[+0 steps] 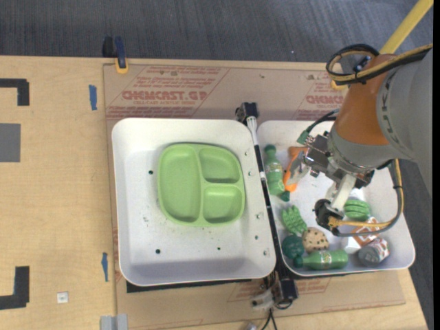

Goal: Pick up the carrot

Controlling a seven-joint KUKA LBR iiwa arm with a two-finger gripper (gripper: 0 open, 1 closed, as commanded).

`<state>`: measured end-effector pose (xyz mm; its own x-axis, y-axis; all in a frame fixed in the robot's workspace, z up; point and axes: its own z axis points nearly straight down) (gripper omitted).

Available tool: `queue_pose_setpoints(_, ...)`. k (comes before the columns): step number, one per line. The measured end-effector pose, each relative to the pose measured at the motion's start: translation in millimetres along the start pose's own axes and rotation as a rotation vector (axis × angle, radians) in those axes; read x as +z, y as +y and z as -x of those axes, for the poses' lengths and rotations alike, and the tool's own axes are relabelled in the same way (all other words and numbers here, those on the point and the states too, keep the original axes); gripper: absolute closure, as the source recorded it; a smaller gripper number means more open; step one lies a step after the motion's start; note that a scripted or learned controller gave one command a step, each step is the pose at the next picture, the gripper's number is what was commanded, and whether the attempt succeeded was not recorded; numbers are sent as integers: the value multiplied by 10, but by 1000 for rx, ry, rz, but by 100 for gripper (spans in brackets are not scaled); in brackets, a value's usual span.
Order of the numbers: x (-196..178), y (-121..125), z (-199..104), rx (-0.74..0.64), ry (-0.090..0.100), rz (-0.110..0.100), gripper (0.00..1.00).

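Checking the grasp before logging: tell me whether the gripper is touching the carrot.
Cannot tell. In the camera view the gripper overlaps the upper end of the carrot, and its own body hides any contact or gap between them.

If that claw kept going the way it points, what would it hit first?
Most likely the orange carrot, right below the gripper near the left wall of the right bin; depth is hard to judge from this slant.
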<state>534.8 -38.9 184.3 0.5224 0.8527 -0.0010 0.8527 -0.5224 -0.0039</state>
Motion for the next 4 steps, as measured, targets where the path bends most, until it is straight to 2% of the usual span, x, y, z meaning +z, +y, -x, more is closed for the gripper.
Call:
queue_pose_setpoints(1,0,-115,-295,8,1,2,0)
queue_pose_setpoints(2,-4,466,-49,234,1,3,0)
queue_pose_setpoints(3,896,404,380,406,0,0,0)
queue_pose_setpoints(4,946,1086,87,209,5,10,0)
